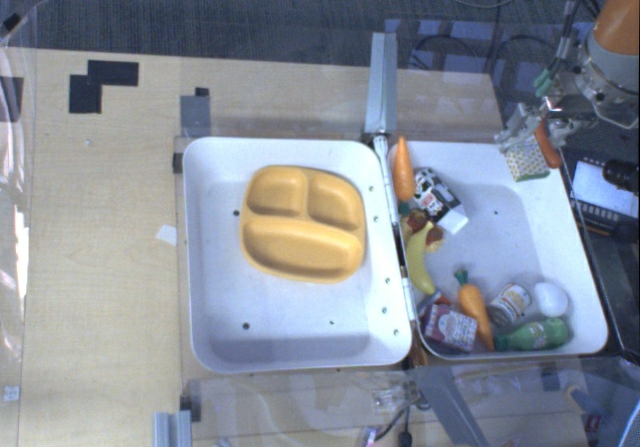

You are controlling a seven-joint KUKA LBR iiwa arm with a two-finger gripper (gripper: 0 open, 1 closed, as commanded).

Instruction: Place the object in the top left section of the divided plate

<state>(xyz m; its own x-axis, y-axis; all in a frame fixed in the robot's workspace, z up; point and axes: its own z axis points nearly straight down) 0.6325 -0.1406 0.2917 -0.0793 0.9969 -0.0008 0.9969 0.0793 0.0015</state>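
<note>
**Arm raised over the right bin's far corner with a small object at its jaws**

Nearest, the right bin (585, 285) holds a green bottle (532, 335), can (510, 303), white egg (551, 299), carrot (473, 305) and banana (418, 260). In the left bin (205, 265) the yellow divided plate (303, 222) sits bare. Farther back, the gripper (535, 135) hangs above the right bin's far corner, jaws clamped on a small orange-and-speckled object (532, 153), well apart from the plate.
</note>
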